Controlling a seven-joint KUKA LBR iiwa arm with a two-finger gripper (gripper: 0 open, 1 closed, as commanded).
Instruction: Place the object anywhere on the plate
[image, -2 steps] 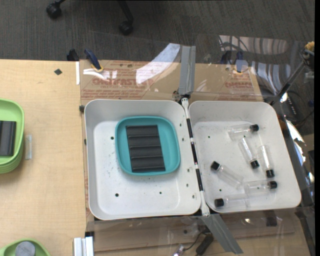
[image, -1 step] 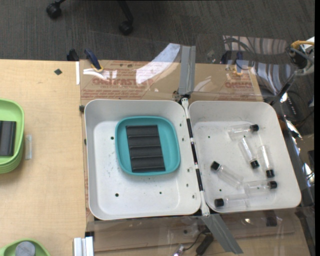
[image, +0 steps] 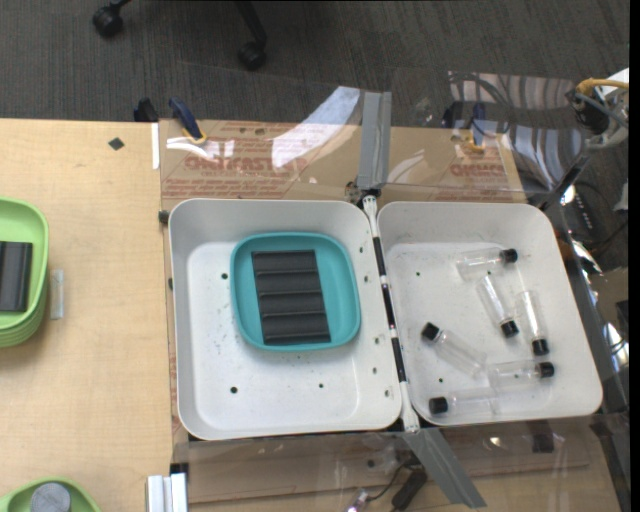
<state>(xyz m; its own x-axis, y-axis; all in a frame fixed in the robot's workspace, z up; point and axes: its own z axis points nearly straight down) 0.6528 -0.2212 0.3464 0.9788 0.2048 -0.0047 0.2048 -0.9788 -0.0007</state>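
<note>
From my station I take the teal plate (image: 243, 292) as the landmark. It lies flat in the left white bin (image: 200, 340), nearer that bin's far wall than its near one, and a dark ridged insert (image: 290, 295) with four ribs covers the middle of it.

The task's things are all to the right of the plate, across the seam, in the right white bin (image: 420, 262). They are clear vials with black caps, lying on their sides and loosely scattered. I count six:
- The closest vial (image: 455, 348) points its cap toward the plate.
- A second vial (image: 470, 403) lies near the front wall.
- A third vial (image: 480, 264) lies toward the back, its cap away from the plate.
- A fourth (image: 495, 300) and a fifth (image: 527, 315) lie side by side, close together.
- A sixth (image: 515, 372) lies just in front of those two.

None of them touches the plate or its bin.

I cannot tell how the pincer stands.

Both bins sit on a brown sheet (image: 260, 160) under clear film. Well to the left of the plate, on the wooden table (image: 90, 380), is a stack of green trays (image: 30, 235) holding a dark block (image: 12, 276). A green, grey-topped container (image: 50, 497) sits at the front left corner.
</note>
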